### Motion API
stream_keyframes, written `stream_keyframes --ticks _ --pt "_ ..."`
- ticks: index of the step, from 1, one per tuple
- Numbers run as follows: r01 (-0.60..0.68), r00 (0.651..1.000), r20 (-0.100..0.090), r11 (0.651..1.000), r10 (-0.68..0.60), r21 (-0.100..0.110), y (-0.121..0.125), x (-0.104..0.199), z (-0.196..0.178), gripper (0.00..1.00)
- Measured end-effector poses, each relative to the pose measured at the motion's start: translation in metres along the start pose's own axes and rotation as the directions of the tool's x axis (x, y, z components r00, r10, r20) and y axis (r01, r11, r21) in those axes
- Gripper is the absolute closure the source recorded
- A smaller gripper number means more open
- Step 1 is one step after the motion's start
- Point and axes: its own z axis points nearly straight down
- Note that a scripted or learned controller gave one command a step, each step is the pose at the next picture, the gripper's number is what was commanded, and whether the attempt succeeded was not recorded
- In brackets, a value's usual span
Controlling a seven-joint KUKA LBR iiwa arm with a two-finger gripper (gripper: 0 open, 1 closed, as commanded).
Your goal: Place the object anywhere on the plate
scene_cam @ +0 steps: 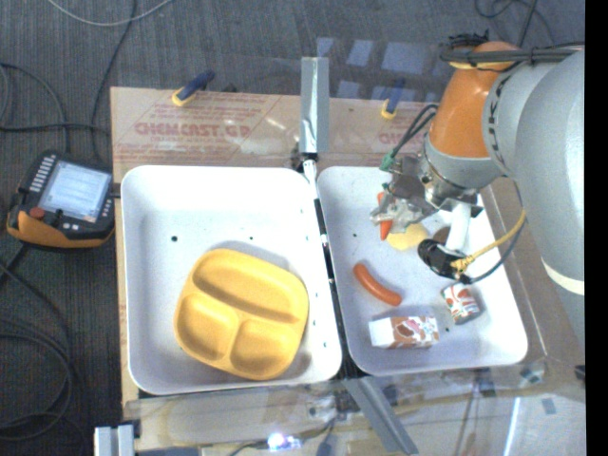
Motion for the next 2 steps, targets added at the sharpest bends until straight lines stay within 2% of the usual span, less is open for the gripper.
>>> stream_keyframes --ticks 1,2 --pt "-0.202 0.979 0.001 0.979 0.202 0.002 -0.092 0.058 0.001 1.0" --pt "-0.072 0.997 0.001 0.997 0.072 0.0 -0.132 0.101 0.0 1.0"
